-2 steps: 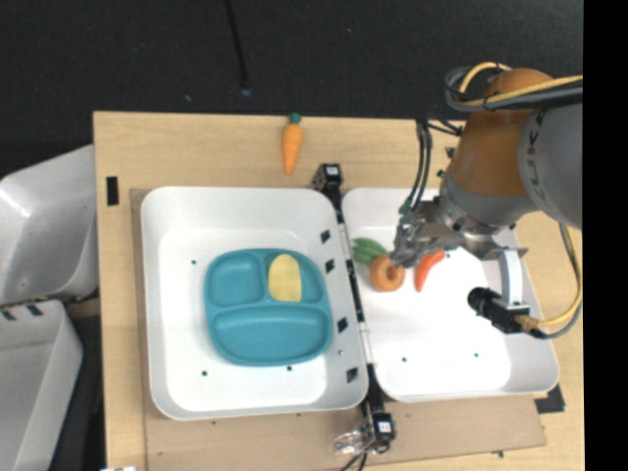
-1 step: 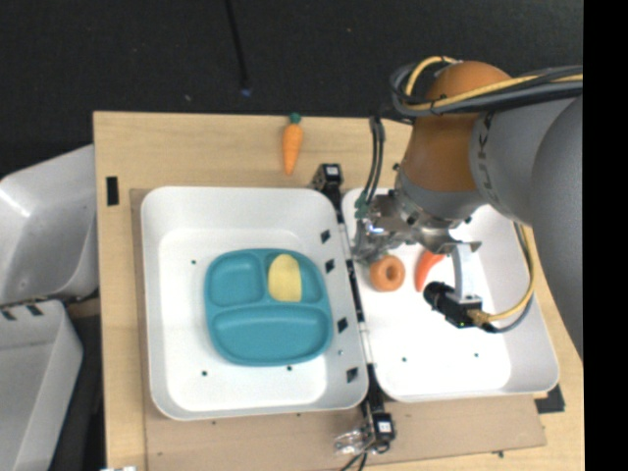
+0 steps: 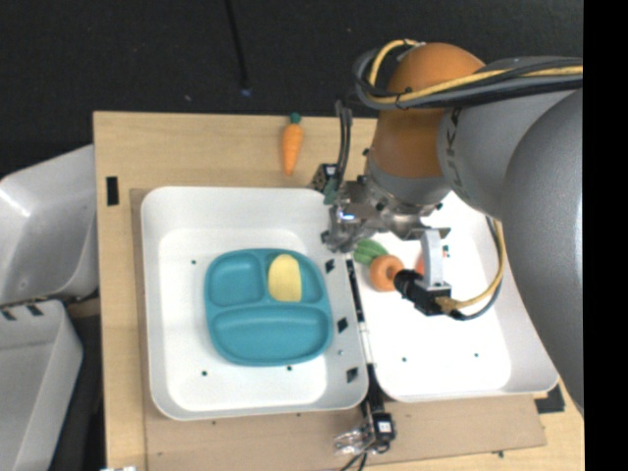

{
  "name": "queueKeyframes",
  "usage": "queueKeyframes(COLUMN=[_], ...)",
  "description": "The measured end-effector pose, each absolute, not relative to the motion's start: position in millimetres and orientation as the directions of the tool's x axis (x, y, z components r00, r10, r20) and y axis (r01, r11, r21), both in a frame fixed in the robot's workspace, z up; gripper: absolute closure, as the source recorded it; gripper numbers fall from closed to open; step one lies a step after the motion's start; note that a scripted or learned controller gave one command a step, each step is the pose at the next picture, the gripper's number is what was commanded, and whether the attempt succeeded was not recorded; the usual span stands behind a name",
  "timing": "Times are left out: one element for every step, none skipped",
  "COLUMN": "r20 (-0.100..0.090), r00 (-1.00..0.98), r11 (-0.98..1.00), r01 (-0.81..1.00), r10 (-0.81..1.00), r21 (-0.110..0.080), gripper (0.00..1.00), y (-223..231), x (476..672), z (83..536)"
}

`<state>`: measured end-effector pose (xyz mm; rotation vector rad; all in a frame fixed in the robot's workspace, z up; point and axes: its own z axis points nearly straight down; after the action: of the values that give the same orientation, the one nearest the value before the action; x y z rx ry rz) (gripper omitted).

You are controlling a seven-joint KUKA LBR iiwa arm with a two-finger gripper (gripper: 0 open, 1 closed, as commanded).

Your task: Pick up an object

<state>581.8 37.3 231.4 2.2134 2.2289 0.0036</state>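
The gripper [image 3: 378, 246] hangs over the right bin [image 3: 461, 361], just above a toy carrot [image 3: 378, 268] lying near the divider; whether it grasps the carrot I cannot tell, the wrist blocks it

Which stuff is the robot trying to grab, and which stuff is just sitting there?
For the job:
end effector
orange and green toy, right under it in the right bin

Just lying about:
toy carrot on the bench
blue tray, left bin
yellow piece in the tray
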Motion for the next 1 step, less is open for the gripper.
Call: queueKeyframes(r20=[0.001], r00=[-0.006], r11=[0.006], r01=[1.0], r10=[1.0], r21=[0.002], gripper=[1.0], y=[78.2], x=[593.6], z=[234.6])
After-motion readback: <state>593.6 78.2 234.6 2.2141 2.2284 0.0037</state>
